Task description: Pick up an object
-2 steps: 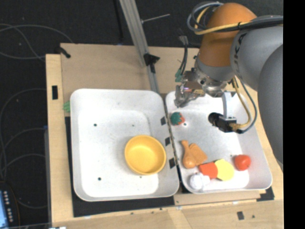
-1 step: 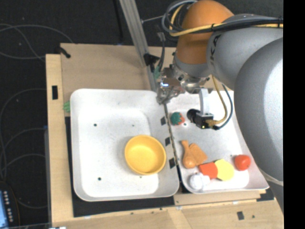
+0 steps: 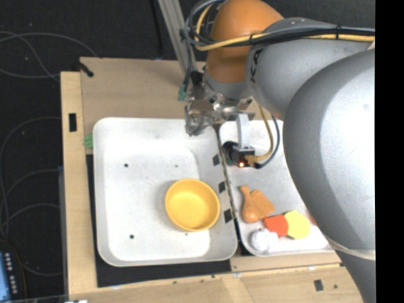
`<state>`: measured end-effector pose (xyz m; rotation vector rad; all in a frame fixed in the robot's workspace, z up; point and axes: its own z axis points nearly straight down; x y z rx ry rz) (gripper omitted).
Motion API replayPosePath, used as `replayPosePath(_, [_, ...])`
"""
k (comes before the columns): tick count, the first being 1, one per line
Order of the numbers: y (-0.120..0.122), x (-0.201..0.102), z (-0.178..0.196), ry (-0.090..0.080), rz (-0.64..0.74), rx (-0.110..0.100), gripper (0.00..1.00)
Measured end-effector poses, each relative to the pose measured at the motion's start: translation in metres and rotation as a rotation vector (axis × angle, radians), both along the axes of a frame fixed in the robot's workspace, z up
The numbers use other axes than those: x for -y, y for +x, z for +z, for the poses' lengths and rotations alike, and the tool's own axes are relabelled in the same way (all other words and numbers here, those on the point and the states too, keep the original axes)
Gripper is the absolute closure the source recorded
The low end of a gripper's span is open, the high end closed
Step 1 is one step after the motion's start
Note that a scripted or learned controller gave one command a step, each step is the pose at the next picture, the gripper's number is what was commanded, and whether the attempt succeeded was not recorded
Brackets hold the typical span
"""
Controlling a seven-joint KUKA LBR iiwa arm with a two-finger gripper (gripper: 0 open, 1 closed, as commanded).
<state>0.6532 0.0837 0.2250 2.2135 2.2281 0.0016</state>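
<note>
A tan wooden bench (image 3: 126, 87) is set against a dark floor (image 3: 38, 17) strewn with thin cables (image 3: 25, 144), and a slanted metal rail (image 3: 172, 17) is seen rising behind the bench's far edge.

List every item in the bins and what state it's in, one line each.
Yellow bowl: upright, open side up, in the left bin.
Orange toy: lying flat in the right bin.
Red block: lying flat, touching the yellow block.
White ball: resting at the right bin's near edge.
</note>
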Motion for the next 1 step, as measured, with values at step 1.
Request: replayPosePath(1, [-0.0001,0.0037,0.0007,-0.003,-0.003,0.0,0.0])
